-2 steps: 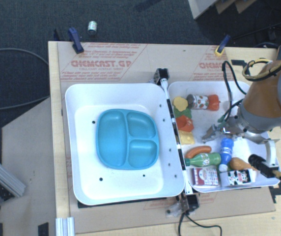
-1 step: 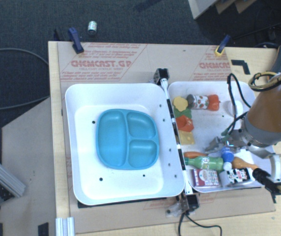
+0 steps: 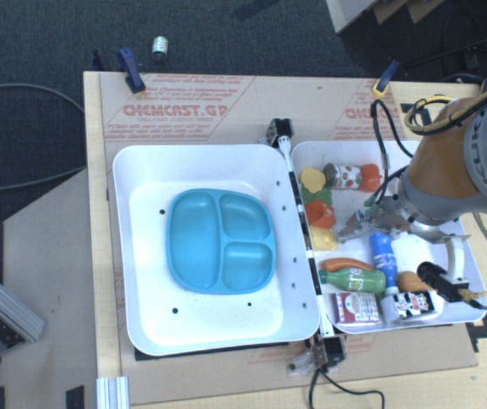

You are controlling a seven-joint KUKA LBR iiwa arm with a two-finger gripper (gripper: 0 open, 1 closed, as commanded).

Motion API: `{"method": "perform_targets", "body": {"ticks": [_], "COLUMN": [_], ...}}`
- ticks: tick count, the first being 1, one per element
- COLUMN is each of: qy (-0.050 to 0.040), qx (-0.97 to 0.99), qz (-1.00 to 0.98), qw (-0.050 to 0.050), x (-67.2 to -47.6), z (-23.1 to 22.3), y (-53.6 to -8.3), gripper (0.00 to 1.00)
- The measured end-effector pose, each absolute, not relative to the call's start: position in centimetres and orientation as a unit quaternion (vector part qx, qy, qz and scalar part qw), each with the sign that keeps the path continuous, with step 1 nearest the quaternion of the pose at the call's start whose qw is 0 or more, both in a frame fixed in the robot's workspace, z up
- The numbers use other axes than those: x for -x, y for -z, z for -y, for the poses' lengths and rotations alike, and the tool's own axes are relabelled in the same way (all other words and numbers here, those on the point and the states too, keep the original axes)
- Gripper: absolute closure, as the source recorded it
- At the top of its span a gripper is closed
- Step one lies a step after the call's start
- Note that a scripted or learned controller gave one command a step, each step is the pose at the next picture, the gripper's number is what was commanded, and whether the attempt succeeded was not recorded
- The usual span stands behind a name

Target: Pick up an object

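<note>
**Over the right bin: arm low among the clutter**

Beneath everything, dark grey carpet; on it a pale wooden bench [image 3: 226, 109] with red printed lettering. Two shallow white plastic bins sit side by side. Left bin [image 3: 141, 313]: one smooth turquoise plate [image 3: 220, 239], three compartments, rounded corners. Right bin [image 3: 346, 153]: one blue bottle [image 3: 384, 260], one green bottle [image 3: 354, 280] with an orange piece on it, one red-and-white carton [image 3: 358, 308], one small tin [image 3: 351, 175], yellow and red-orange lumps. Gripper [image 3: 361, 221] low over the bin's middle, just beside the blue bottle; fingers hard to read, cannot tell whether clenched or released. Two blue clamps on the bench's far edge.
</note>
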State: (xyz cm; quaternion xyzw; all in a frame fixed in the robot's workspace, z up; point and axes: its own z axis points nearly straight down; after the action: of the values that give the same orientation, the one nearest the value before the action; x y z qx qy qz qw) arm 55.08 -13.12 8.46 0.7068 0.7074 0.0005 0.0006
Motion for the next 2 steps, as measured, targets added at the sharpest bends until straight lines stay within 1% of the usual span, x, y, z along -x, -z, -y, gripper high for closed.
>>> {"method": "perform_targets", "body": {"ticks": [1,2], "qy": [-0.0007,-0.0006], "qx": [-0.707,-0.707], "qz": [-0.707,-0.707], "qw": [0.002,0.001], "x": [-55.1,-55.09], "z": [13.16,13.16], "y": [-9.43,-9.42], "gripper": [1.0,0.0]}}
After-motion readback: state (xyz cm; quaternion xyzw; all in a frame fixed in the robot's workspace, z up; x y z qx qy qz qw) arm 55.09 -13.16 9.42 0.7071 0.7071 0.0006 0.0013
